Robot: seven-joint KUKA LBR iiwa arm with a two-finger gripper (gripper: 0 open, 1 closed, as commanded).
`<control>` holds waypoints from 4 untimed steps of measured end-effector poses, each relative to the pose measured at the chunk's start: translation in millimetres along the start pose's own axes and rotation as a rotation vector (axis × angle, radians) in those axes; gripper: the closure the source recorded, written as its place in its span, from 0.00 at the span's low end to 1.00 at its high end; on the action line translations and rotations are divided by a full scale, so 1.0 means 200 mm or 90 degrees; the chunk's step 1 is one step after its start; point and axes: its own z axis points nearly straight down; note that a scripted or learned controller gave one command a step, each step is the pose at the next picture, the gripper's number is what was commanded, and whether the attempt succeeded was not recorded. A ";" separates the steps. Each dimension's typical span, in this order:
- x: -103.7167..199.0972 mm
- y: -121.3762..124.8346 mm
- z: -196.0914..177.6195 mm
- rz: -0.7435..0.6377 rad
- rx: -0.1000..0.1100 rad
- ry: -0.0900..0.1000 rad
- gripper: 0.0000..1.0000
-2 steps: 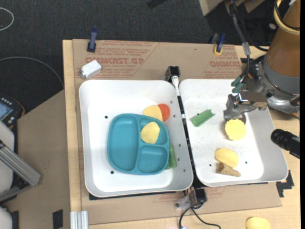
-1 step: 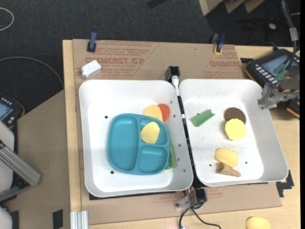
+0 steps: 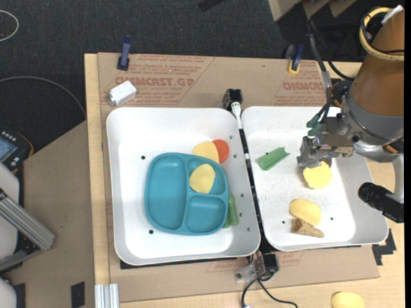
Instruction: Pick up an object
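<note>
In the right bin, my gripper hangs just above a pale yellow rounded piece, at its upper edge. To the gripper's left lies a green strip. Nearer the bin's front sit a yellow lump and, touching it, a tan wedge. Whether anything is held is hidden by the gripper body.
The left bin holds a teal divided plate with a yellow piece on it. A yellow piece and an orange one lie behind the plate, and a green sliver lies at its right edge.
</note>
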 end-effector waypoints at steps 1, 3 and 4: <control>0.75 -0.01 0.62 -0.006 0.004 0.000 1.00; 0.52 0.14 0.25 0.001 -0.011 0.000 1.00; 0.69 0.00 0.18 0.000 -0.007 0.000 1.00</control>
